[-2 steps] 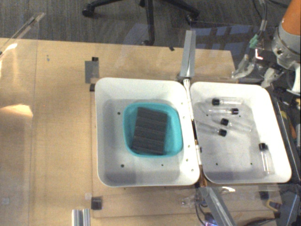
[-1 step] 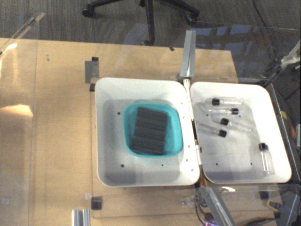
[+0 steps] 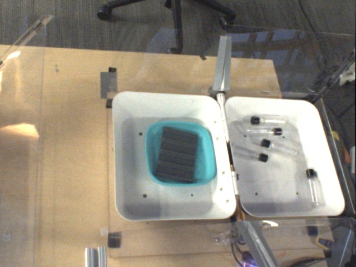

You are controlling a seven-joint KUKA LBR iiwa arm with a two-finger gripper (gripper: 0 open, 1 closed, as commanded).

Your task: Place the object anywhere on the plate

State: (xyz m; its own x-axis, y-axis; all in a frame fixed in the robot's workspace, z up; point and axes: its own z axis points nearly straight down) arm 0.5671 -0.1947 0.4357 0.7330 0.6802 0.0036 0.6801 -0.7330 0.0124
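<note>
Nearest edge of the wooden bench [image 3: 55, 177]: a small black block [image 3: 114, 239] and a short silver piece [image 3: 95, 255] at front left, and some metal framing [image 3: 253, 248] under the gap between the bins. Then the two white bins, side by side and touching along their inner rims. Left bin [image 3: 125, 202] holds a teal plate [image 3: 208, 160], roughly centred and sitting flat. A dark grey ribbed block [image 3: 178, 153] lies on the plate, fully inside its rim, long side running near to far, slightly skewed. Right bin [image 3: 328, 204] holds clear vials with black caps: one vial [image 3: 314, 187] alone near the front right corner, lying near to far with its cap at the far end, and a loose cluster of four vials [image 3: 267, 141] in the far left part, lying at mixed angles, some overlapping. Nothing in the right bin touches the plate. Claw state: cannot tell, nothing here shows how far open it is or whether it has hold of anything. Further back, a grey metal post [image 3: 223, 63] lines up with the seam between the bins, and a dark bracket [image 3: 109, 82] sits off the left bin's far corner. Beyond the bench, carpet and a black office chair base [image 3: 175, 7].
</note>
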